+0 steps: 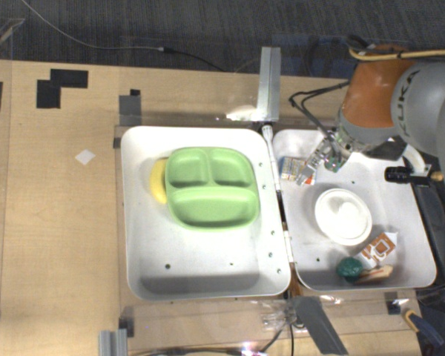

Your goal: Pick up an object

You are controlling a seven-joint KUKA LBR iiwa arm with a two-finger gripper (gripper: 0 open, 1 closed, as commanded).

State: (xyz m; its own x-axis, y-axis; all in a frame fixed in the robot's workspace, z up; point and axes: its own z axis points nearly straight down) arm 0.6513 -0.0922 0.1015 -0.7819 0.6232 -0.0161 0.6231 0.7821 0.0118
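My jaws (328,156) hang over the far left part of the right bin (419,225); whether they stand wide or narrow I cannot tell from up here. The thing nearest them is a small packet (295,170), lying flat just to their left and a touch nearer, close to the bin's left wall. Its long axis seems to run left to right. The white bowl (343,215) sits nearer, apart.
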